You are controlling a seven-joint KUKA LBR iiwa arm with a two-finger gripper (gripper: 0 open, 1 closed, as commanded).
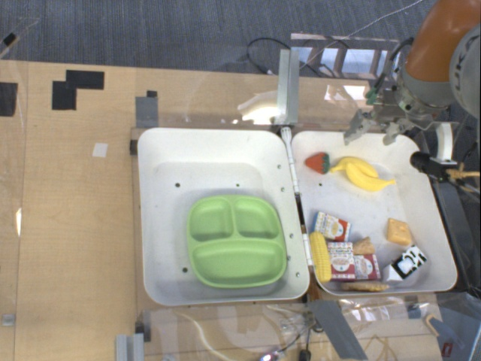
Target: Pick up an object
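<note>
My gripper [372, 133] hangs over the far edge of the right bin [432, 201], its two fingers spread open with nothing between them. Just below it lie a yellow banana [362, 174] and a red strawberry [318, 162]. Nearer the front of that bin are a corn cob [320, 256], small snack packets [342, 248], an orange cracker-like piece [399, 232] and a black-and-white block [409, 262].
The left bin [161, 201] holds a green divided plate [236, 241]. A metal post [288, 89] stands at the back between the bins. A metal frame [338, 55] and cables sit behind the right bin.
</note>
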